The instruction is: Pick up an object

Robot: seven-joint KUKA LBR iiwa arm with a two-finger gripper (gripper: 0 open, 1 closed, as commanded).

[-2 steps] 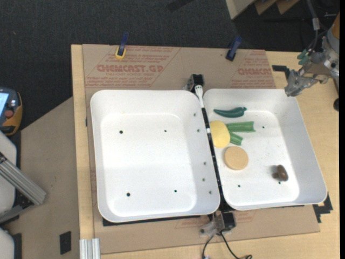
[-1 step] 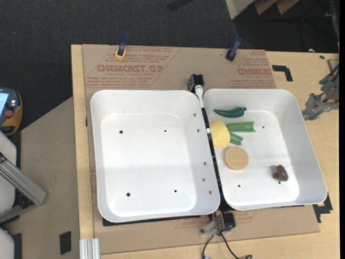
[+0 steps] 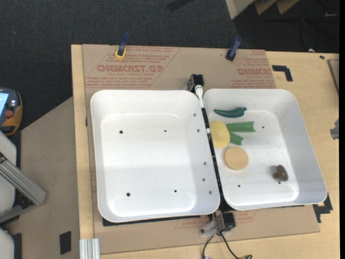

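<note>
Left bin [image 3: 108,144]: we see bare white floor with a few small dark holes — a wide flat area that looks to us like the place meant for dropping things off
Divider: the two bins touch along a dark seam [image 3: 207,139] with small fasteners; we judge this raised double rim the main edge to clear on any crossing
Right bin [image 3: 302,128]: holds all the candidates for the pick
Yellow piece [image 3: 219,134]: close against the left wall, so we expect little room for a finger on that side
Dark green pepper [image 3: 230,111]: near the back, apart from the rim
Light green piece [image 3: 240,128]: touching the yellow one, a crowded pair
Tan disc [image 3: 236,158]: just below them, flat, with clear floor to its right
Brown lump [image 3: 280,172]: alone towards the front right — open room all round, our easiest target
Claw: we cannot tell its state, nor whether it has hold of anything
</note>
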